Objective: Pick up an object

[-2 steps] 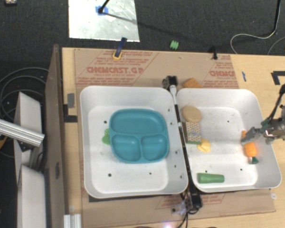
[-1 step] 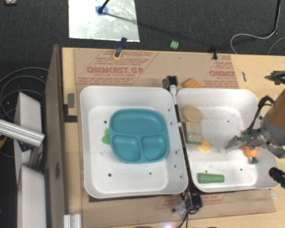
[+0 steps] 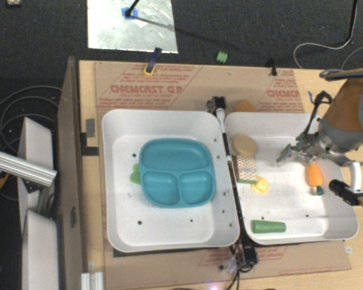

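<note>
Nearest me a green piece (image 3: pixel 268 226) at the right bin's (image 3: pixel 345 225) front edge, my gripper (image 3: pixel 288 154) spread open over bare floor, carrot (image 3: pixel 314 176) just beside, arm (image 3: pixel 351 116) cut off at frame edge.

A robotics lab — loose cables (image 3: pixel 24 110), cardboard-lined bench (image 3: pixel 169 83).

The arm (image 3: pixel 351 110) reaches in from the right, its orange band above a grey wrist (image 3: pixel 345 138). The gripper (image 3: pixel 288 154) points left and slightly down, its two thin fingers (image 3: pixel 283 156) spread a little apart, holding nothing.
</note>
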Robot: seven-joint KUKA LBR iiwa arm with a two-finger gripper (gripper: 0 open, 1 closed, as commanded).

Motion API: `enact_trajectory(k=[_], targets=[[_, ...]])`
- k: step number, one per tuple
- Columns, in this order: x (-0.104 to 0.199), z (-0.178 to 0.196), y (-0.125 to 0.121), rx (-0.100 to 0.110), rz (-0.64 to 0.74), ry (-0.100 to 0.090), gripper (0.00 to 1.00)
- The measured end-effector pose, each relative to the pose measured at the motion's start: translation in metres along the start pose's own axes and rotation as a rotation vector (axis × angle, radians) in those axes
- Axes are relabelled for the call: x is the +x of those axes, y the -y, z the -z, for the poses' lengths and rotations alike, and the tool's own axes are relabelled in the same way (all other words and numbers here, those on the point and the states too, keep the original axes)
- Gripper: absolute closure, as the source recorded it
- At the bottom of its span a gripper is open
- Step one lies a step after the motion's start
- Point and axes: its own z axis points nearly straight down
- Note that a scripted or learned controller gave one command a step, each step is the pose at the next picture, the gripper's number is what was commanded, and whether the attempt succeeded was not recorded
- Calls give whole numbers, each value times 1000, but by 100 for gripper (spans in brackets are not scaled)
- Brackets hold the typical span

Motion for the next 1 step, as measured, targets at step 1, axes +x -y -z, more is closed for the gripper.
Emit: enact_trajectory(k=[1], targets=[[-7, 103, 4, -6, -7, 15, 0]])
